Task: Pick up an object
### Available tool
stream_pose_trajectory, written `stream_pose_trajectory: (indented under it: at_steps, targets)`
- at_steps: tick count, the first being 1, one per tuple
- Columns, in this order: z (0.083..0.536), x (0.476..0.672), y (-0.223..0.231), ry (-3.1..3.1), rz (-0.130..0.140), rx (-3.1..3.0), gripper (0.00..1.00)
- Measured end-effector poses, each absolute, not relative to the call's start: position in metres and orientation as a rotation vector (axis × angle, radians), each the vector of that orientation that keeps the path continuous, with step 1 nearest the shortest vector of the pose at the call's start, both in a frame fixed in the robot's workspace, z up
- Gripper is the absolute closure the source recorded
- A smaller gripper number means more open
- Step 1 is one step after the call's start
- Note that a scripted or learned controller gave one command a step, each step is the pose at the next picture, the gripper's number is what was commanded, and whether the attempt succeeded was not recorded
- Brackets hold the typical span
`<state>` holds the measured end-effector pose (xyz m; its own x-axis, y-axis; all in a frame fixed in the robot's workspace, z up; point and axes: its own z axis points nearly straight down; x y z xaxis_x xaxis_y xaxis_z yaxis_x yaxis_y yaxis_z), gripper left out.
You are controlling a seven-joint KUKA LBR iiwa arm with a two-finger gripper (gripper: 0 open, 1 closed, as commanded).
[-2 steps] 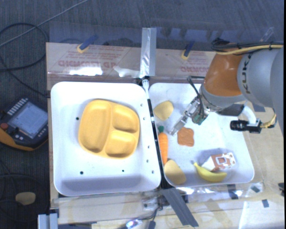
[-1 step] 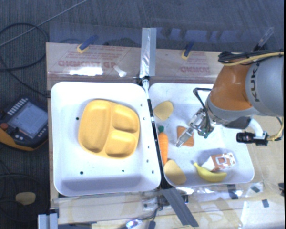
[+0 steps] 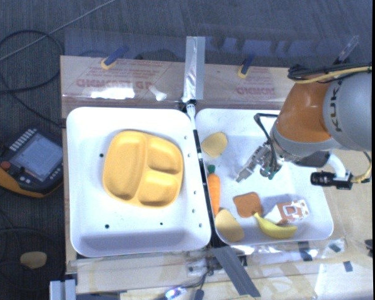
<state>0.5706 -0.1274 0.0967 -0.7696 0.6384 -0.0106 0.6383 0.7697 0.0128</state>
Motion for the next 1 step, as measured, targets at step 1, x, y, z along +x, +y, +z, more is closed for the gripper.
stream_pose_trajectory:
  at_steps: [1]
  targets:
    - [0.0966, 0.5705, -0.1273, 2.942, 0.013, 1.061, 0.00]
